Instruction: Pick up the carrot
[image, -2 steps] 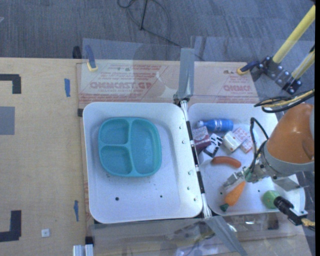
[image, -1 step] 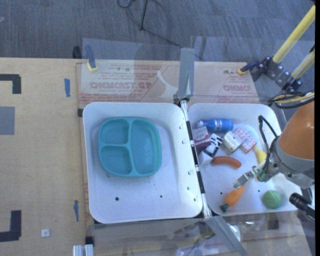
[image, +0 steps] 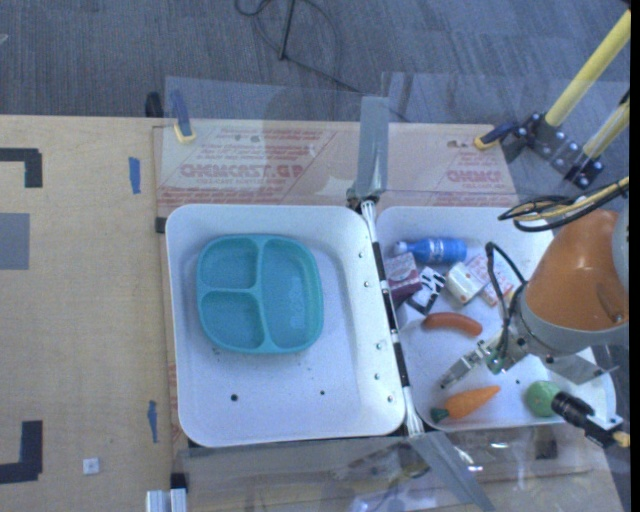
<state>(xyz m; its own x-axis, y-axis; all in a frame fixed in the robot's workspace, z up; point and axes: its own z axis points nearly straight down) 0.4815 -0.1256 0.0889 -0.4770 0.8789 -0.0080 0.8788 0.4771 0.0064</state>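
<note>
The carrot (image: 472, 401) is orange with a small green top and lies flat near the front edge of the right bin (image: 500, 428), its top pointing left. My gripper (image: 463, 369) hangs just above and slightly behind the carrot, reaching in from the right and slanting down to the left. It is open, with nothing between its fingers, and is not touching the carrot.
Behind the gripper lies an orange-red sausage (image: 452, 323). Further back are a blue bottle (image: 432, 248), a white box (image: 463, 283) and a maroon packet (image: 402, 277). A green ball (image: 543, 397) sits right of the carrot. The left bin (image: 200, 400) holds a teal divided plate (image: 260, 293).
</note>
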